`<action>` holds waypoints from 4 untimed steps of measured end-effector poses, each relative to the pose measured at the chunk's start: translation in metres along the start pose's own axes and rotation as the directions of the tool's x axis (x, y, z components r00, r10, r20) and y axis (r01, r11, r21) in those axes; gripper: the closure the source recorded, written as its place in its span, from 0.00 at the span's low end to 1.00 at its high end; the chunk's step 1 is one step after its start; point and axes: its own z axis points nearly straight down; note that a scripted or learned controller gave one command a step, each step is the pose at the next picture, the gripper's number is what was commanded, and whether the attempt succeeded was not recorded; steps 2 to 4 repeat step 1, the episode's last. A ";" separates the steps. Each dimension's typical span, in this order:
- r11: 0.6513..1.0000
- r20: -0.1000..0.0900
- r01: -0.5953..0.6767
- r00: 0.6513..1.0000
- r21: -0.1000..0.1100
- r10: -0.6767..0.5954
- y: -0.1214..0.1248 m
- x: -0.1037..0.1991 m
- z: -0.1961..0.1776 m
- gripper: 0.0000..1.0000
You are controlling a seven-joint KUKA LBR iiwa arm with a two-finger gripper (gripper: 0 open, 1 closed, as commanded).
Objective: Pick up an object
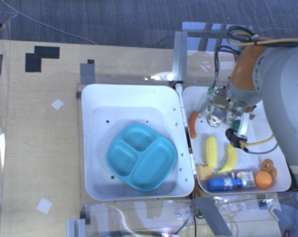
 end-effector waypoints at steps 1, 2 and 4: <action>1.000 0.000 0.009 1.000 -0.004 -0.009 0.002 0.002 -0.013 1.00; 1.000 0.000 0.009 1.000 -0.004 -0.009 0.002 0.002 -0.013 1.00; 1.000 0.000 0.009 1.000 -0.004 -0.009 0.002 0.002 -0.013 1.00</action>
